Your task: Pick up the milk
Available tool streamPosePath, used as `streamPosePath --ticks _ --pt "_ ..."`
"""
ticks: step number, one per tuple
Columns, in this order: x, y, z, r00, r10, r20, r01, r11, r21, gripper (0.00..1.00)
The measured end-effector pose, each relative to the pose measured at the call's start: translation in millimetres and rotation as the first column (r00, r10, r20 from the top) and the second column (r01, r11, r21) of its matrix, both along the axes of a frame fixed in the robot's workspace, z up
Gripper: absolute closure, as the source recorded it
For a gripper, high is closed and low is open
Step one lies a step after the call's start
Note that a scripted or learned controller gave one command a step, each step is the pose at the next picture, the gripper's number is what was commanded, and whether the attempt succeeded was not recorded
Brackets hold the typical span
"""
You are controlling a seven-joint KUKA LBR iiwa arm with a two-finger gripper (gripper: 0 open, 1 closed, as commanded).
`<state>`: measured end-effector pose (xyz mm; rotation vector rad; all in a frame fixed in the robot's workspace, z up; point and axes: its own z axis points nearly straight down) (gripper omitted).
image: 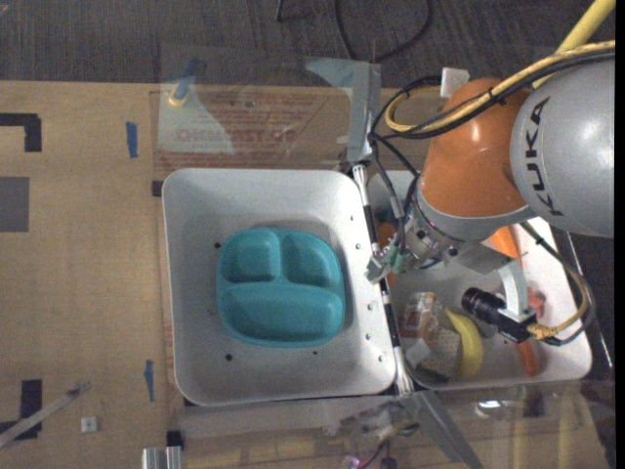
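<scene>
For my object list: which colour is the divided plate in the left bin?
Teal, a blue-green. The divided plate shows clearly in the camera view.

Plastic, wood and painted metal

Smooth matt teal plastic divided plate [281,286] in a glossy white plastic bin [195,262]; matt wooden table [78,262]; glossy orange-and-grey arm [527,154].
</scene>
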<state>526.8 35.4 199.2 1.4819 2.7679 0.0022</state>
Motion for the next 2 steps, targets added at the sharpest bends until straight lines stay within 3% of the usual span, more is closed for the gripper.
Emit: streamPosePath --ticks 1,2 --pt "-46.6 -61.9 54.8 0.976 0.218 0.001 -0.218 0.976 -0.002 1.0" --pt "-46.9 -13.7 45.8 0.896 0.444 -0.002 -0.444 0.896 0.0 1.0"
